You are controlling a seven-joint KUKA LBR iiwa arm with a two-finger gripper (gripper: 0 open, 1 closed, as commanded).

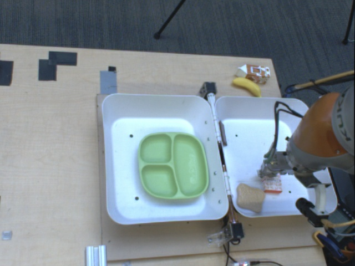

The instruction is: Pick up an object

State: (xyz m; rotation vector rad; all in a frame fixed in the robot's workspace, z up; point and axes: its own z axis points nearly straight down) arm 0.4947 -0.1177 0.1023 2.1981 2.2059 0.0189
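Observation:
A tan, bread-like lump (250, 198) lies near the front edge of the right bin (244, 143). Beside it, to the right, is a small white and red packet (272, 185). My gripper (271, 169) comes in from the right under the orange band and hangs directly over that packet, its tip at or touching the packet's top edge. The wrist hides the fingertips. A green three-compartment plate (173, 165) lies in the left bin (119, 148).
A banana (247, 86) and a small carton (255, 71) lie on the bench behind the right bin. Black cable loops from the arm over the right bin's far right side. Grey blocks sit at the bench's back left.

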